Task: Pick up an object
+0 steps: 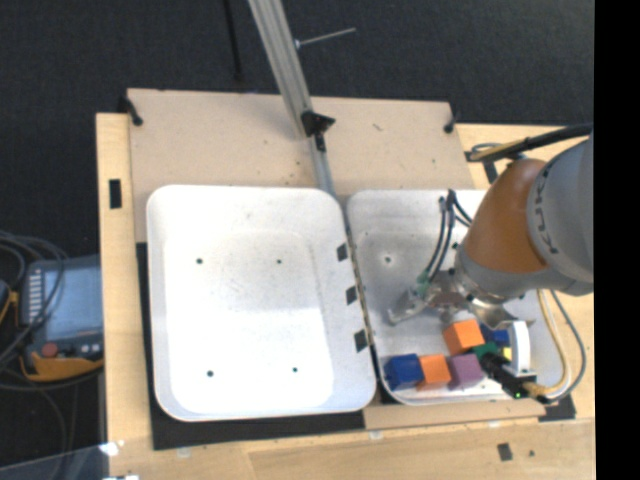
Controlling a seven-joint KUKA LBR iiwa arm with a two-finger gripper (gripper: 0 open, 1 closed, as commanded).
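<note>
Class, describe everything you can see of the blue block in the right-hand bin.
The small blue block looks like a solid, matte cube, perhaps foam or plastic. It sits flat on the floor of the right shallow white bin, in the near-left corner, close to the rim. A small orange cube sits right beside it, apparently touching; a purple cube follows in the row. The claw is above it, apart.

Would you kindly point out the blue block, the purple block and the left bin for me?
blue block [403, 371]: camera view, middle of its top face.
purple block [466, 370]: camera view, centre of its top.
left bin [160, 268]: camera view, bare floor near its left wall.
</note>
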